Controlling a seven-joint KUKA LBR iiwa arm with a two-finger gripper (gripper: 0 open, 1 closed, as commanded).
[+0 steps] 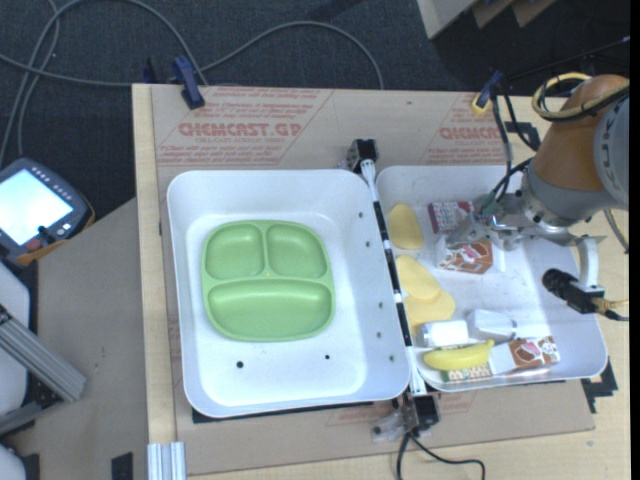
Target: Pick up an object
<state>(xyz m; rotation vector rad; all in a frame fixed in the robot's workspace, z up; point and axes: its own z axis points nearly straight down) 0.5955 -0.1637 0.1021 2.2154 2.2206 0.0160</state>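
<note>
The right bin (560, 363) holds the loose objects. A red-and-white packet (468, 258) lies near the bin's middle, directly below the gripper (478, 226), which hangs over the bin's upper part at the end of the arm (578, 158); contact between gripper and packet cannot be determined, and the gripper state cannot be told from this view. A second packet (449, 214), with red print on white, lies just beside the gripper toward the bin's far wall. Two pale yellow pieces (405, 227) (420, 282) lie along the bin's left wall, one above the other. At the near end, a banana (458, 357) rests against a white block (444, 333), with a grey-white object (494, 323) just beside them and a brown-and-white packet (533, 352) near the near-right corner. The left bin (190, 298) holds a green tray (268, 279) with three compartments, two small ones at the far side and one wide one at the near side; it sits flat, roughly centred. The two bins touch along a shared edge on a cardboard sheet (300, 118).
</note>
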